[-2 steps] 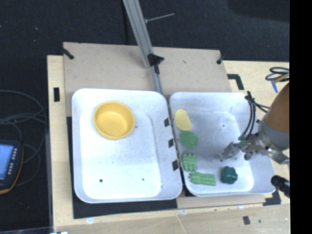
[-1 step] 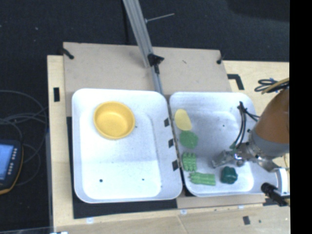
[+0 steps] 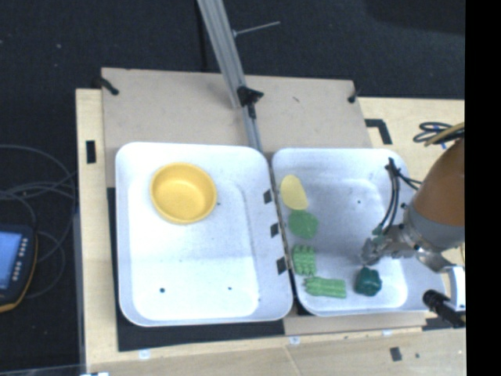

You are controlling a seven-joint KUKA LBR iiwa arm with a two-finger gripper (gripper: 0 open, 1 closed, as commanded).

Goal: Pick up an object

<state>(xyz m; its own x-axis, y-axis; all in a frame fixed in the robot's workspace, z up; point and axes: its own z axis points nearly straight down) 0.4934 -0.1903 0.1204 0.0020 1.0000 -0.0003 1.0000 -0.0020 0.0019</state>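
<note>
The right bin [image 3: 344, 167] holds several small objects along its left side. From back to front these are a pale yellow piece [image 3: 293, 192], a round green piece [image 3: 304, 225], a ridged green block [image 3: 304, 260] and a long green piece [image 3: 326, 287]. A dark teal object [image 3: 368, 281] lies near the bin's front right corner. My gripper [image 3: 378, 251] hangs at the right side of this bin, just behind and above the teal object. Nothing is seen held in it.
A yellow bowl [image 3: 184, 193] sits at the back of the left bin [image 3: 196, 288]. A grey metal rail [image 3: 227, 49] slants down from the top to the gap between the bins. The arm's orange band [image 3: 445, 190] is at the right edge.
</note>
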